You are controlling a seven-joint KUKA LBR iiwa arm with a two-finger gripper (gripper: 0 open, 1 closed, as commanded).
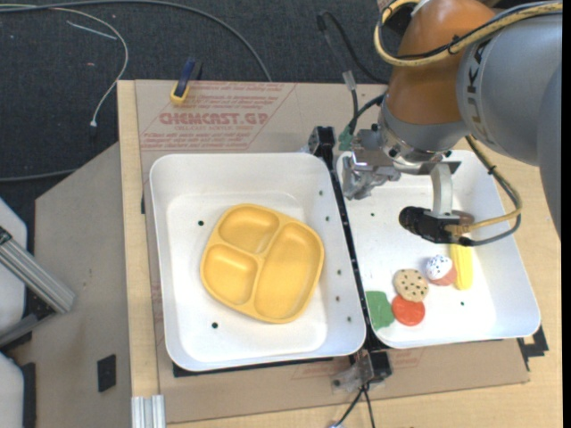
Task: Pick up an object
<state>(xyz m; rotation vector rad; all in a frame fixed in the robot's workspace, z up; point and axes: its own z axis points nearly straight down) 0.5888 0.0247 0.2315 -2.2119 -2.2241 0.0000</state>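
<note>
My gripper (361, 178) hangs low over the far left corner of the right bin (500, 324), close to the wall between the two bins. Nothing shows under or in it. Near the front of that bin lie several small items: a speckled round cookie (410, 283), a flat red disc (409, 312), a green piece (379, 308), a white ball with coloured dots (437, 267) and a yellow stick (462, 264) with an orange bit beside it. They sit well in front of the gripper, apart from it.
A yellow divided plate (261, 261) fills the middle of the left bin (169, 203). The bench is a cardboard sheet (223, 114) with a blue and yellow clip (185, 79) at its far edge. The grey and orange arm (437, 52) covers the right bin's far side.
</note>
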